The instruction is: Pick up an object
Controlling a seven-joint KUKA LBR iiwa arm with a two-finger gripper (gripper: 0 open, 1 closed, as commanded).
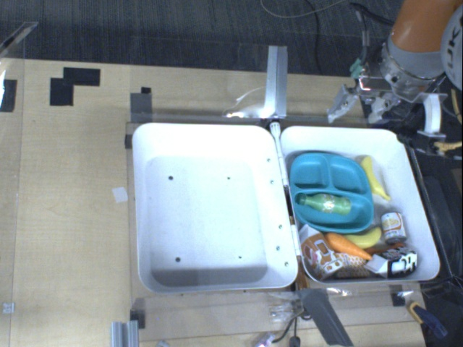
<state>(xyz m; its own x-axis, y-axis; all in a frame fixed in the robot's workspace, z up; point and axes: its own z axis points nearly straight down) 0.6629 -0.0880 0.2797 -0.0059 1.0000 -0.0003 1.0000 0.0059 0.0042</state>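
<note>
Starting at the left, the shallow white plastic left bin (pixel 202 208) has nothing I'd call a target, just bare floor. A metal divider post (pixel 277 85) stands at the back between the two bins.

All the action is in the shallow white plastic right bin (pixel 416 186). There's a teal sectioned plastic tray (pixel 329 176) taking up the middle, with a small green plastic bottle (pixel 325 204) lying on its side in the front section. Behind the tray's right edge is a yellow toy banana (pixel 375 178). In front of the tray: an orange toy carrot (pixel 347 246), a brown printed snack pouch (pixel 322 259), a small tin can (pixel 393 227) and a black-and-white carton (pixel 398 264), all crammed together and touching.

If I had to bet, the bottle is the easy grab. It looks light and stiff, probably a bit slick and likely to roll, so pinch it across the middle of the body. The pouch looks soft and crinkly, worse to grip.

The grey-and-orange arm (pixel 423 13) comes in at the top right, wrist angled down. The two-finger gripper (pixel 358 107) hangs just past the right bin's back rim, well above and apart from everything, fingers spread apart with nothing between them.
</note>
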